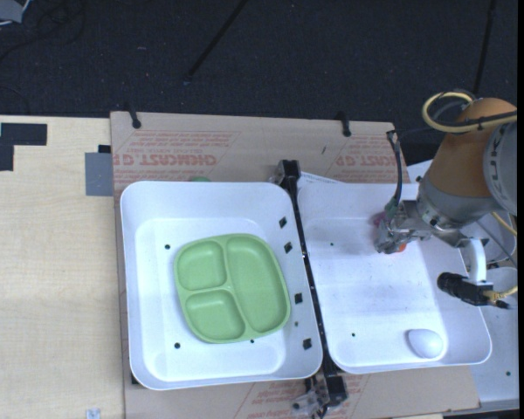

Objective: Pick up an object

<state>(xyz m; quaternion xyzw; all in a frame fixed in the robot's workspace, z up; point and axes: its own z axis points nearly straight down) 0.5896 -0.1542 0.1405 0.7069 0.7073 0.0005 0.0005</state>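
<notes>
Gripper [391,238] low in right bin [349,260], jaw state unclear; white egg-shaped object [425,343] sits nearer that bin's front corner, so recentre above it before closing.

Two white bins sit side by side — the left bin [148,234] carries a pale green divided plate [231,287], its three compartments the same soft green throughout. In the right bin [367,321] lies a small white rounded object [425,343], nearly matching the bin floor. The arm [472,160] is grey with an orange band — a yellow cable loop [445,109] sits above it. Beneath the bins shows tan cardboard [201,151] with red printed lettering. The bench top [44,269] is light wood-coloured, marked by black and grey squares [17,145], against a dark backdrop.
</notes>
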